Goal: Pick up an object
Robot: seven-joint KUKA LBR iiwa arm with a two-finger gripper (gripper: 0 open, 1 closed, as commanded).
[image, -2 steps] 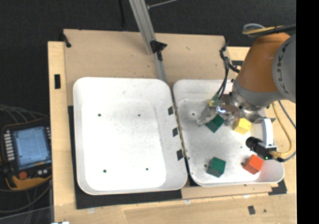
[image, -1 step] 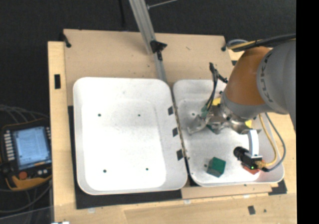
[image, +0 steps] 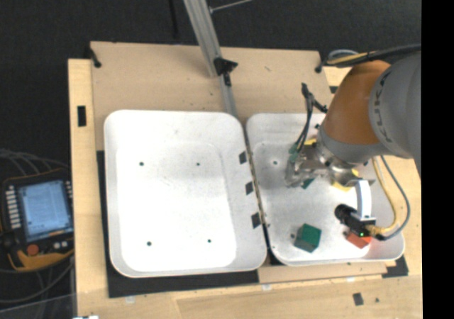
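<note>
The gripper (image: 301, 174) sits low in the right bin (image: 278, 142); I cannot tell its state; a green block (image: 307, 237) lies nearby, apart

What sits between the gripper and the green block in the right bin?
Bare white bin floor: in the camera view, nothing lies between the gripper and the green block in the right bin.
</note>
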